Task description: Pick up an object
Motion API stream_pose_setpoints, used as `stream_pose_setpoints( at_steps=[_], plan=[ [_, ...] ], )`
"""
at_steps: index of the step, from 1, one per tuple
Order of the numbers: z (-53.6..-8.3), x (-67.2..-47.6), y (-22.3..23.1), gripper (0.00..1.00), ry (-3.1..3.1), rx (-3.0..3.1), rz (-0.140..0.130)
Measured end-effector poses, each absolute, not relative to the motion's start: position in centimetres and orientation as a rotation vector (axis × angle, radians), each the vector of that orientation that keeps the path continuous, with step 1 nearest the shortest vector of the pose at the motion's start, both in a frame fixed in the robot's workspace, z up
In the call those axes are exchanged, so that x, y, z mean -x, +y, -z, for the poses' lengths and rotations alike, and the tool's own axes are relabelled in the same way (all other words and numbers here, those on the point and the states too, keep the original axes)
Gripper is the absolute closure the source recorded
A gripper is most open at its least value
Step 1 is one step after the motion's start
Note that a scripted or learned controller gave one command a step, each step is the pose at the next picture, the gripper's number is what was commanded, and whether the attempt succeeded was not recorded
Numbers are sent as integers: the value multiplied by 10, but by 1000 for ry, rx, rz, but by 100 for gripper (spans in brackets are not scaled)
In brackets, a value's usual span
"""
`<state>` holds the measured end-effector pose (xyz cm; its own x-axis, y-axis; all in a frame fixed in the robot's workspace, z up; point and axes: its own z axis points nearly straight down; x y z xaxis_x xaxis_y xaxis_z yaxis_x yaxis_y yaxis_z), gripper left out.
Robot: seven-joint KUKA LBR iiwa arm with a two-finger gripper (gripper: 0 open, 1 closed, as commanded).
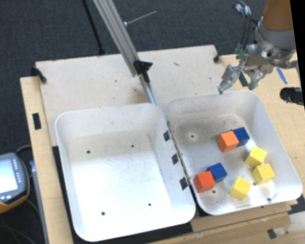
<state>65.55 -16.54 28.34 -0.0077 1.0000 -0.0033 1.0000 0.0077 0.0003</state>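
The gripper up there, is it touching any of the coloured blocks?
Apart. The camera view shows the gripper above the right bin's far rim, with bare bin floor between it and the nearest orange block.

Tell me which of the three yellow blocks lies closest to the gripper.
The upper yellow block, just below the blue one. The other two yellow blocks lie farther from the gripper.
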Motion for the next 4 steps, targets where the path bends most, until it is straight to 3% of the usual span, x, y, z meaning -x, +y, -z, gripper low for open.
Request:
stream_pose_setpoints(
  at_steps=[1, 2, 3, 4],
  plan=[
    [-139, -607, -191, 0, 2222, -2226, 8],
    [-125, -590, -197, 0, 2212, -2202, -14],
    [-125, -589, -197, 0, 2206, -2207, -16],
    [-136, -591, -198, 100, 2194, -2209, -23]
  ],
)
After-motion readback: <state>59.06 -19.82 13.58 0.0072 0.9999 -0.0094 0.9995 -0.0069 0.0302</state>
